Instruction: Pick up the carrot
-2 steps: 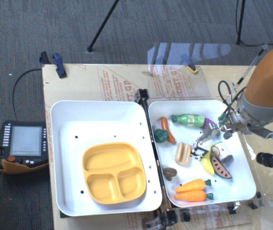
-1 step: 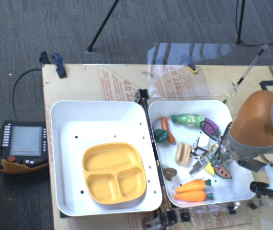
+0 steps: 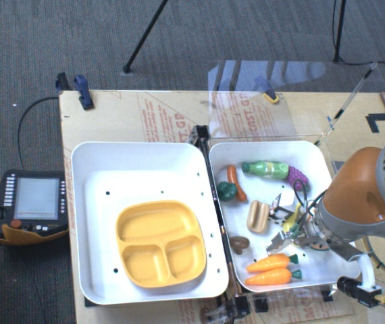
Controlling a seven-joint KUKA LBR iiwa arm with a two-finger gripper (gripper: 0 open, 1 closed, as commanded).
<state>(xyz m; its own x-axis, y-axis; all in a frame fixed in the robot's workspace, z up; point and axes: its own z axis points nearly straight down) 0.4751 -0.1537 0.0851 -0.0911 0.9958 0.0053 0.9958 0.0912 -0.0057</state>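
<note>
Right bin, seen from above: two carrots lie side by side at its near edge, the upper carrot touching the lower carrot, both with green tops pointing right. The gripper hangs just above and to the right of the upper one, among cables and metal parts; you cannot tell whether the claw is open or closed, and no carrot shows between its tips. Note the risks. Because the two carrots touch, a descent may straddle both or wedge between them and push one aside. Both lie close to the near wall of the bin, so a tip may strike the rim. The carrots look smooth and tapered, so they would probably squirt out of an off-centre pinch. A brown piece and a tan block sit to the left, likely out of the way. The left bin holds a yellow tray.
</note>
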